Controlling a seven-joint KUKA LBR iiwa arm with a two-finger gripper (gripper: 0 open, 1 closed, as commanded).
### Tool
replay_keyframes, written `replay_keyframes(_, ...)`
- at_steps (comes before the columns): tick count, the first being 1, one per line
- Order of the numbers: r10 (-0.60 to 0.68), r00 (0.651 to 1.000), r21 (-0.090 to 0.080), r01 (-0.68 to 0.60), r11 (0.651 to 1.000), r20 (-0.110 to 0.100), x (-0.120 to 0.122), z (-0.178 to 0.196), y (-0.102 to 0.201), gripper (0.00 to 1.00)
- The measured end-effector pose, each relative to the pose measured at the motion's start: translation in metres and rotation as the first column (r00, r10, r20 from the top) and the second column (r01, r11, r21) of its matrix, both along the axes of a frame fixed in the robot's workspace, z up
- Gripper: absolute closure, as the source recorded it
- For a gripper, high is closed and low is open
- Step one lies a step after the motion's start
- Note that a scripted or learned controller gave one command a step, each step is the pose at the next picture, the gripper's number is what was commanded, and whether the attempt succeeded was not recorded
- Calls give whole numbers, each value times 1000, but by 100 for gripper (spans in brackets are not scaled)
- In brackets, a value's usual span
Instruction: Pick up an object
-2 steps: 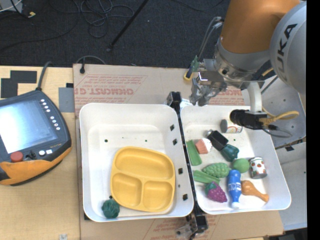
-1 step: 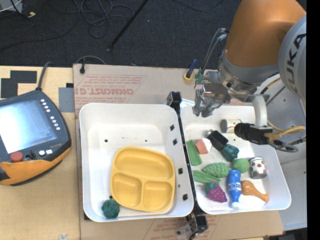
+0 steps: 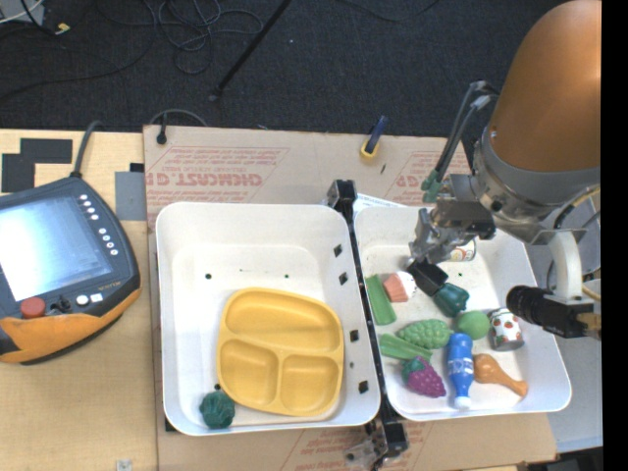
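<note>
My gripper (image 3: 430, 271) hangs low over the upper middle of the right bin (image 3: 549, 386), under the grey and orange arm. Just below and right of it lies a teal cup-like object (image 3: 453, 297), touching or nearly touching the black tip. A pink and white piece (image 3: 397, 287) and a green vegetable (image 3: 380, 300) lie to the gripper's left. Further down the bin are a bumpy green piece (image 3: 425, 334), purple grapes (image 3: 424, 378), a blue bottle (image 3: 459, 366), a drumstick (image 3: 500, 377), a green lime (image 3: 473, 324) and a red and white ball (image 3: 505, 330).
The left bin (image 3: 186, 253) holds a yellow divided tray (image 3: 280, 351) and a dark green lump (image 3: 217, 408) at its front left corner. A black divider (image 3: 358, 302) separates the bins. A teach pendant (image 3: 59, 263) lies on the bench at far left.
</note>
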State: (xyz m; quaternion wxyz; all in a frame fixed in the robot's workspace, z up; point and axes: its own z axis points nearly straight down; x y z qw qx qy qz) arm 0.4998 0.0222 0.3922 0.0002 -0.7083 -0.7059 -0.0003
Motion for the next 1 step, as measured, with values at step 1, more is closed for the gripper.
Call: replay_keyframes(1, 4, 1000, 0, -4, 1000, -1, -25, 17, 13, 100)
